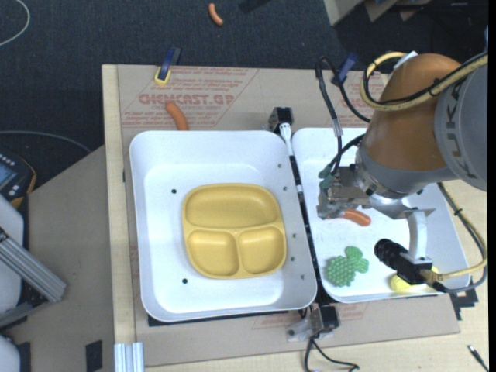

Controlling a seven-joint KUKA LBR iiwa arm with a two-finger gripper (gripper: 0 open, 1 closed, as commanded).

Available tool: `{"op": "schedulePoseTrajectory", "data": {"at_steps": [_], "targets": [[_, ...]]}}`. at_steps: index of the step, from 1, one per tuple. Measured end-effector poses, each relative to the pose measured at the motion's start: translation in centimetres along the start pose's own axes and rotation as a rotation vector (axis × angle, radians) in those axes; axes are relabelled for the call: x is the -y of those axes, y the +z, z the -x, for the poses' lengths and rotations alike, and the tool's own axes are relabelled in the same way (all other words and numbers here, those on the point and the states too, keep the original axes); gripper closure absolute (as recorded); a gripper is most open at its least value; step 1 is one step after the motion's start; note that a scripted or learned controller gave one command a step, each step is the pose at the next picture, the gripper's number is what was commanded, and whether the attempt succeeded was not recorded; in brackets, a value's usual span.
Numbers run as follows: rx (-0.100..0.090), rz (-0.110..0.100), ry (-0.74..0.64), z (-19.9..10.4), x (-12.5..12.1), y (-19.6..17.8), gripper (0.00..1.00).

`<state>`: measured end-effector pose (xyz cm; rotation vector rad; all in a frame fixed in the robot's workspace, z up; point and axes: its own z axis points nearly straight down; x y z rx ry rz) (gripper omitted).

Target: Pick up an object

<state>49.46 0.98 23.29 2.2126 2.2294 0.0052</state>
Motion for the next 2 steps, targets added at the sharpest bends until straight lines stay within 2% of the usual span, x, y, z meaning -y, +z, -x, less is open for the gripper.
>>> {"op": "schedulePoseTrajectory", "data": {"at_steps": [1,2], "targets": [[0.001,-0.008,0.008,0.7,0.8,1.8,1.0],[0.003,0.0,0.007,0.7,-0.4,1.5,1.0]]}}
